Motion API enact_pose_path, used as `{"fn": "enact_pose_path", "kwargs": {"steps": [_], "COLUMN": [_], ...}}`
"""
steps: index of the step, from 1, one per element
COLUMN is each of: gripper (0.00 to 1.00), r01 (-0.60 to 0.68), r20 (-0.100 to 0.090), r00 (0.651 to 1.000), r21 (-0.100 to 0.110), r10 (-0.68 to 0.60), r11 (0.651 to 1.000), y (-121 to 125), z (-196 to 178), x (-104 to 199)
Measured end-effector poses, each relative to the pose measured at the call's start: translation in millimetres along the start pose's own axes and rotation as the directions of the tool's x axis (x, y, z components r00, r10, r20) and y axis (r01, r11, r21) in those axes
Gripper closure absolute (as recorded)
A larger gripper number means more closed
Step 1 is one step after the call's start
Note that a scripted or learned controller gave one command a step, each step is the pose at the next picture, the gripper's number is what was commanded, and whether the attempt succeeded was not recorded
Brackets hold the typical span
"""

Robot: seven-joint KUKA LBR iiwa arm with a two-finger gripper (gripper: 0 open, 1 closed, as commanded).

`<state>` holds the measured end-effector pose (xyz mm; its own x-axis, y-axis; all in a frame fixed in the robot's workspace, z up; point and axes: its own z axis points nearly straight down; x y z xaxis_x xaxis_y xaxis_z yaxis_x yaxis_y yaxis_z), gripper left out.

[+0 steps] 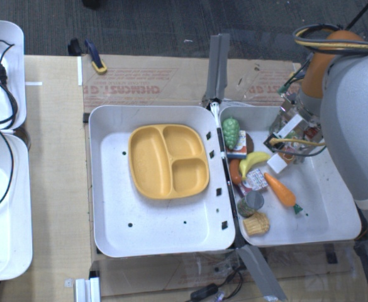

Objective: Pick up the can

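Bench: left bin (108,231) holds yellow divided plate (168,161); right bin (325,222) holds can (254,201), carrot (280,190); pincer (285,145) state unclear.

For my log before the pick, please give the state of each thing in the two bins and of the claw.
Yellow plate: lying flat in the left bin, right way up.
Can: in the right bin, among the toy food, not held.
Banana: lying beside the can's pile.
Carrot: lying flat, apart from the claw.
Claw: low over the right bin; its grip is hidden.
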<state>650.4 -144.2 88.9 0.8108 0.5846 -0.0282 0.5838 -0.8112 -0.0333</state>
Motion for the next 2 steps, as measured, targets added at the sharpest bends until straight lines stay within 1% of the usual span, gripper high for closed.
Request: {"fn": "enact_pose_path", "kwargs": {"steps": [1, 2], "gripper": [1.0, 1.0], "r01": [0.001, 0.068], "r20": [-0.008, -0.032], "r00": [1.0, 0.997], "r21": [-0.018, -0.025], "r10": [-0.001, -0.069], "r11": [1.0, 0.997], "y": [3.1, 40.5], "z": [-11.2, -5.5], "x": [1.1, -32.3]}}
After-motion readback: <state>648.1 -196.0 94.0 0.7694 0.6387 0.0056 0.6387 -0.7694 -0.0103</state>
